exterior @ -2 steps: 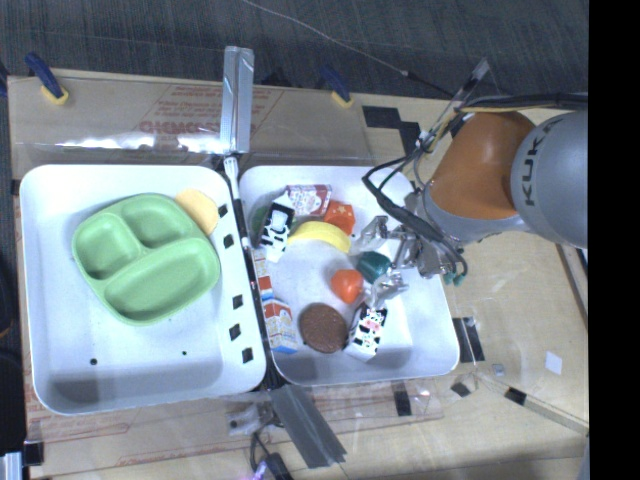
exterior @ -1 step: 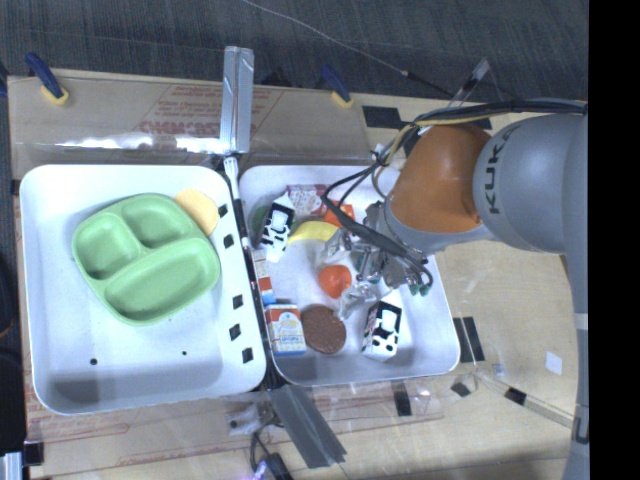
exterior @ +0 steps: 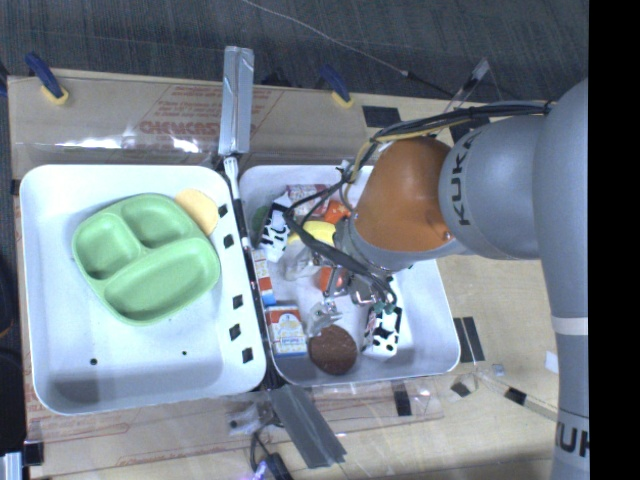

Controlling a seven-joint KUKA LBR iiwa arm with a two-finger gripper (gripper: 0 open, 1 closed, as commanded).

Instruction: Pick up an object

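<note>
The right bin (exterior: 440, 313) holds a jumble of small objects: a brown round piece (exterior: 332, 349), a small carton with red and white print (exterior: 286, 330), a black-and-white spotted toy (exterior: 384, 330), another black-and-white piece (exterior: 275, 230) and a yellow item (exterior: 318, 233). The arm's orange band and wrist hang over the bin's middle. My gripper (exterior: 335, 280) reaches down among the objects near the bin's centre, and the wrist and cables hide most of it.
The left bin (exterior: 50, 298) holds a green divided tray (exterior: 148, 256) with a yellow-orange object (exterior: 198, 207) at its upper right corner. A grey metal divider bar (exterior: 236, 103) stands between the bins at the back. Cables arc over the wrist.
</note>
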